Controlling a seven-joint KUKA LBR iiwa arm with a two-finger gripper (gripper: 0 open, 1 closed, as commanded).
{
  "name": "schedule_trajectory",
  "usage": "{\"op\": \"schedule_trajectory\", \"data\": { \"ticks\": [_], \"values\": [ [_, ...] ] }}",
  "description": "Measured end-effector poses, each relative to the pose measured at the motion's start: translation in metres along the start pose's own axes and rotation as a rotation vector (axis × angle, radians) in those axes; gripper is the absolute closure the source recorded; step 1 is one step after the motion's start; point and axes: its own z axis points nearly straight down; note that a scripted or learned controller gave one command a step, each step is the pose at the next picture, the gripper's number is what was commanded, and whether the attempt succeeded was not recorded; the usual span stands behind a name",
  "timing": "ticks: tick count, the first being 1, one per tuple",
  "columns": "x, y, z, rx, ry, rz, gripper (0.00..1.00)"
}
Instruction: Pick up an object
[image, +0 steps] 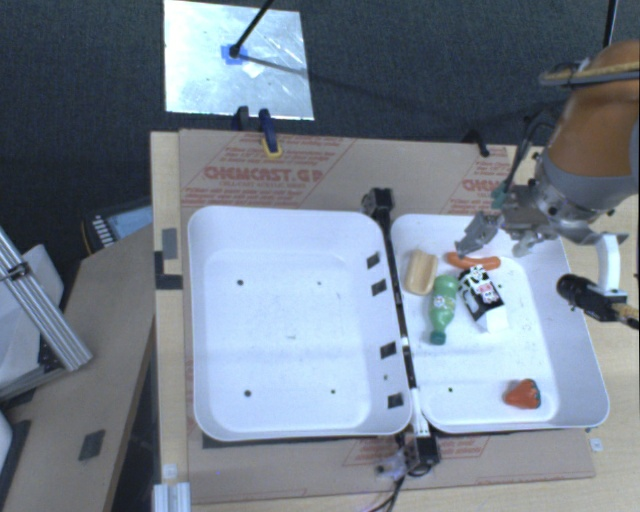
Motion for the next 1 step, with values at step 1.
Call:
{"op": "schedule_trajectory", "data": {
  "ticks": [1],
  "values": [
    [-0.0417, -0.0366, 0.0799, 0.009, 0.000, 0.007, 0.00]
  ]
}}
